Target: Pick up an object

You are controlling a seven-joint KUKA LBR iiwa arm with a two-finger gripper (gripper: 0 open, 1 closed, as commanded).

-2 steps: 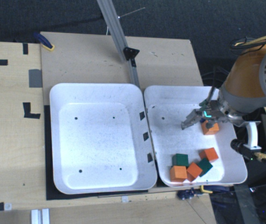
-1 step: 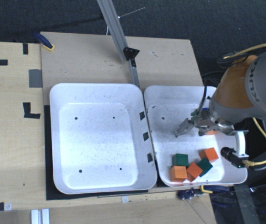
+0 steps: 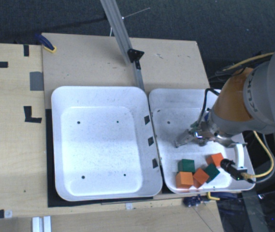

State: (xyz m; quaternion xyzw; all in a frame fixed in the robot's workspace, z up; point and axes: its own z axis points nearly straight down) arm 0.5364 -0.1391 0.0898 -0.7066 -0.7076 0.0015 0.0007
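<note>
Pincer (image 3: 180, 142): we see it low in the right bin (image 3: 171, 105), fingers spread, nothing between them.
Blocks: we count green (image 3: 187, 165), orange (image 3: 184, 179) and red (image 3: 201, 176) ones near the bin's front wall.
Left bin (image 3: 98, 93): just beside the right one.
Metal pole (image 3: 120, 28): slants over the bench (image 3: 11, 91).

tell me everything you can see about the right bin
The right bin is a shallow white tray with rounded corners, plastic by the look, lightly speckled, with small dark dots on its floor. It lies flat on the bench, its left rim meeting the left bin. Near its front edge sits a cluster of blocks: orange blocks and green blocks, close together, some touching. The gripper reaches in over its middle, above the blocks, with nothing visibly held.
</note>
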